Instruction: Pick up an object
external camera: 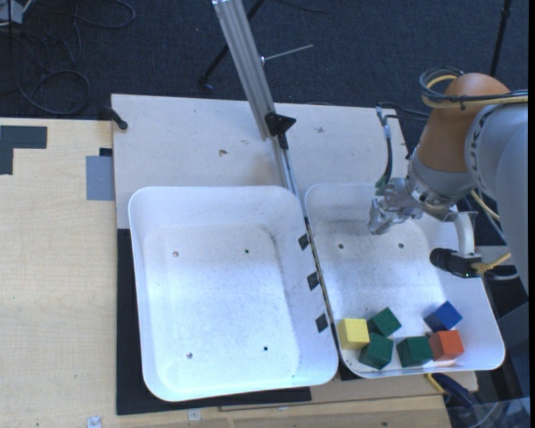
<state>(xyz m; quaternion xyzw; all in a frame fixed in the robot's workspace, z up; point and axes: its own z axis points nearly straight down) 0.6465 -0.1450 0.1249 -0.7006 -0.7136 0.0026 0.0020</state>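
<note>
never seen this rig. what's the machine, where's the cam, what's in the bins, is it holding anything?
One fixed camera looks down at a slant on a bench with two shallow white plastic bins. The grey robot arm with the orange band reaches in from the right; its hand hangs over the far end of the right bin, with nothing visible in it. At that bin's near end lie small cubes: one yellow, three green, one blue, one orange-red. Beside it sits the left bin.

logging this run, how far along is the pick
Nothing looks picked yet: all six blocks, such as the yellow block and blue block, lie at the right bin's near end. The gripper hangs over its far end. Reaching and grasping remain.
</note>
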